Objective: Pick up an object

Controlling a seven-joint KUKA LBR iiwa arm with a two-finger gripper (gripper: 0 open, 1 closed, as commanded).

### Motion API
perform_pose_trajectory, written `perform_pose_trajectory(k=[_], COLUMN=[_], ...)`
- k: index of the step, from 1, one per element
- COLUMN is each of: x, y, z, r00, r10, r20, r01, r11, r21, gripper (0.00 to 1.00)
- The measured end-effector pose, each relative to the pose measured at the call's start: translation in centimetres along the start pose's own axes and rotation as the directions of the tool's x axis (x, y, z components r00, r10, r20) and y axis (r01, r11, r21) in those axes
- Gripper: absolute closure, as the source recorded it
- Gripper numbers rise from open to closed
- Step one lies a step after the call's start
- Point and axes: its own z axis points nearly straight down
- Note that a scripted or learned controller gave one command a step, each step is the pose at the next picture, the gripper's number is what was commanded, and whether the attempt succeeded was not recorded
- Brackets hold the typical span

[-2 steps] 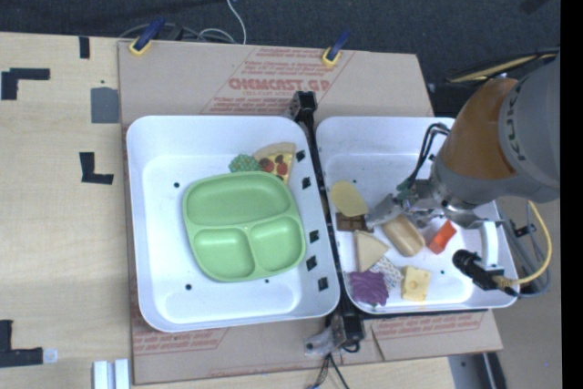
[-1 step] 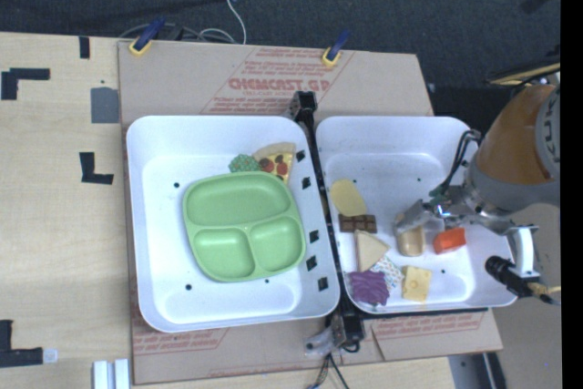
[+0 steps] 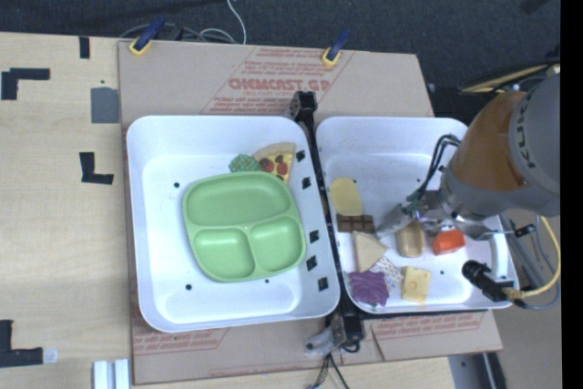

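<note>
The right bin holds several toy foods: a pale yellow oval piece, a brown chocolate bar, a cream wedge, a purple grape bunch, a yellow block, a tan piece and an orange-red piece. My gripper reaches in from the right. It is low in the bin, just above the tan piece and left of the orange-red one. The grey wrist hides how it meets them.
The left bin holds a green divided plate. A pizza slice and a green broccoli lie behind the plate. A black divider runs between the bins. The arm's body covers the right bin's right side.
</note>
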Motion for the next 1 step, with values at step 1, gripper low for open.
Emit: perform_pose_trajectory(k=[1], x=[0.18], y=[0.09], z=[-1.17], r00=[1.0], r10=[-0.001], r20=[-0.007], r01=[0.001], r11=[1.0], r21=[0.0], gripper=[1.0])
